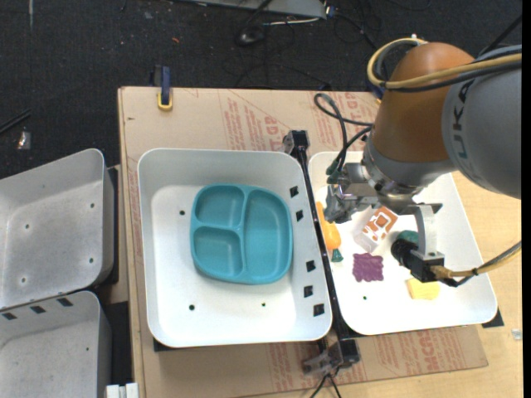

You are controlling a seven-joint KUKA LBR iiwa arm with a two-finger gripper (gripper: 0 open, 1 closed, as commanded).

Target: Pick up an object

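In the right bin (465, 305), the pincer (342, 210) hangs low; I cannot tell its grip. Just beside it lie an orange toy (331, 236) and a white block (376, 227). It should drop straight onto one toy, away from the bin wall.

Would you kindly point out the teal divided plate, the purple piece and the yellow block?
teal divided plate (242, 233), camera view, centre ridge.
purple piece (367, 267), camera view, its middle.
yellow block (422, 289), camera view, top face.

Arm (440, 114) cut off by the right edge, its bulk hiding the right bin's (465, 305) far portion. Gripper (377, 201) fingers indistinct beneath the wrist. Orange object (330, 235) partly hidden at the bin wall; identity unclear.
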